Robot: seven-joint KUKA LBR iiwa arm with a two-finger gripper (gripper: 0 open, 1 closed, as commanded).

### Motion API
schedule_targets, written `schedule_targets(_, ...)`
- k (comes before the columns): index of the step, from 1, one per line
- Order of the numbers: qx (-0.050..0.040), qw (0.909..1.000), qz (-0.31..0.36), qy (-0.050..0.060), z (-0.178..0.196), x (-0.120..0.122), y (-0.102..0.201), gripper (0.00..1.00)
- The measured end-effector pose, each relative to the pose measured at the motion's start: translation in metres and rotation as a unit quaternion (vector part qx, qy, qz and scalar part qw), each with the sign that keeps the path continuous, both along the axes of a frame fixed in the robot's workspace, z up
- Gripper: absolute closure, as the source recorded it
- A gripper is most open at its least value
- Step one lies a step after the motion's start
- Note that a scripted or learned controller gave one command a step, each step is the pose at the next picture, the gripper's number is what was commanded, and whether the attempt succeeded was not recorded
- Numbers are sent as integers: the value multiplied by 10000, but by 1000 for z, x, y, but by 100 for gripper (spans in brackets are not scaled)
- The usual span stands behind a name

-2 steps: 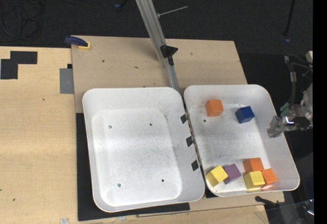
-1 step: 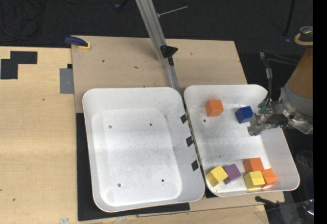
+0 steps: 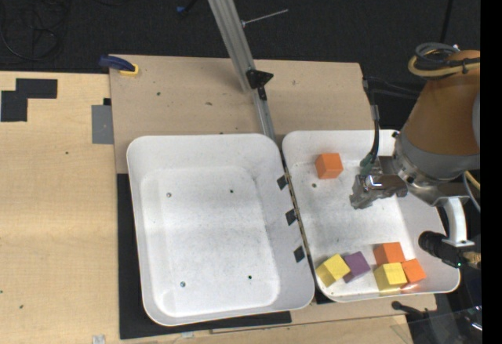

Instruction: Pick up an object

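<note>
Five little blocks sit close together at the near end of the right bin (image 3: 314, 148). They are a yellow block (image 3: 333, 268), a purple block (image 3: 357, 263), another yellow block (image 3: 390, 277), an orange block (image 3: 413, 271) and a darker orange block (image 3: 387, 253) just behind those two. Some of them touch each other.

Farther in, the arm (image 3: 443, 127) comes in from the right side and bends down over the right bin. Its big orange part is high up near the bin's right edge. The gripper (image 3: 367, 192) hangs low over the white floor of the bin, about in the middle. Nothing can be seen between its fingers, and I cannot tell if they are spread or pressed together.

One more block, the lone orange cube (image 3: 329, 165), lies a bit farther back and to the left of the gripper. It is near the gripper but not touching it. Bare white floor lies between them.

Left of all this is the left bin (image 3: 149, 158), side by side with the right one. Black clips (image 3: 292, 216) sit along the line where the bins meet. Behind the bins, on the bench (image 3: 188, 95), a grey metal bar (image 3: 231, 25) leans up and away.
</note>
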State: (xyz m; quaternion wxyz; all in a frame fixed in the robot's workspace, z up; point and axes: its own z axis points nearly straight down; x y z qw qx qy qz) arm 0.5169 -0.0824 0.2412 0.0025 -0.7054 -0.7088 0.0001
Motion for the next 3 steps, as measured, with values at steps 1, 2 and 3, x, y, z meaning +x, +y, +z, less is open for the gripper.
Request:
schedule_targets(1, -15, 10000, -9, -8, 2, 20, 43, 100)
schedule_targets(2, -17, 10000, -11, -8, 4, 38, 86, 100)
schedule_targets(3, -11, 10000, -10, 11, -12, 45, 135, 100)
